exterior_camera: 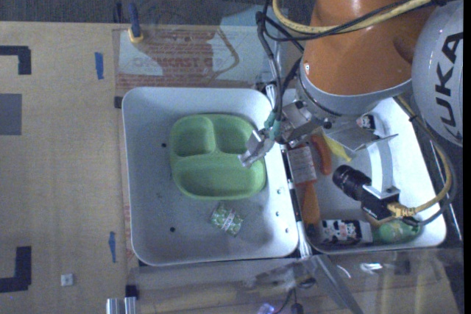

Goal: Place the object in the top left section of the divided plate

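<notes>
Wooden bench (59, 158) bears white bins (147, 232).

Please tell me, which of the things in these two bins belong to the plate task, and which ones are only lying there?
For the job:
- green divided plate in the left bin
- hand, at the plate's right edge
- small green patterned object beside the plate, probably the thing to place

Just lying about, in the right bin:
- orange stick
- black-and-white box
- green round thing

A green divided plate (218, 156) sits in a white bin (147, 232) beside a green-patterned object (227, 218).
</notes>
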Robot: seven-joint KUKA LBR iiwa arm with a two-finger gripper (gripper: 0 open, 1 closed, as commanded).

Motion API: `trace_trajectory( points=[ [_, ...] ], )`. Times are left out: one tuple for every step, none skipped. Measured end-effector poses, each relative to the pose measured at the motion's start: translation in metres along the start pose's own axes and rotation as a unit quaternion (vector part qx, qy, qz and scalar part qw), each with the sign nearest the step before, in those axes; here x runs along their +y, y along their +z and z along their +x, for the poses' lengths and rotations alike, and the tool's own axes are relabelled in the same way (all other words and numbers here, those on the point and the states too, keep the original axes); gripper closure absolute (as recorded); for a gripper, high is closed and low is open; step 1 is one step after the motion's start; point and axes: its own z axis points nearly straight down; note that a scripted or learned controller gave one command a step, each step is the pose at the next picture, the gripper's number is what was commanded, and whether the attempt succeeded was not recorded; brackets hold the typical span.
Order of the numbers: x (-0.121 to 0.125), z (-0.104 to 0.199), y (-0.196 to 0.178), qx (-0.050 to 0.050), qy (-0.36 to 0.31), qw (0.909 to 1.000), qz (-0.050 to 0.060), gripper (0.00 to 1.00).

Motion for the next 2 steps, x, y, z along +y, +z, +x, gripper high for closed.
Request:
trace_trajectory(
  points=[
    [0.036, 0.082, -0.017, 0.000, 0.135, 0.9908, 0.001, 0.00],
    [0.048, 0.079, -0.081, 0.000, 0.173, 0.9850, 0.002, 0.00]
  ],
)
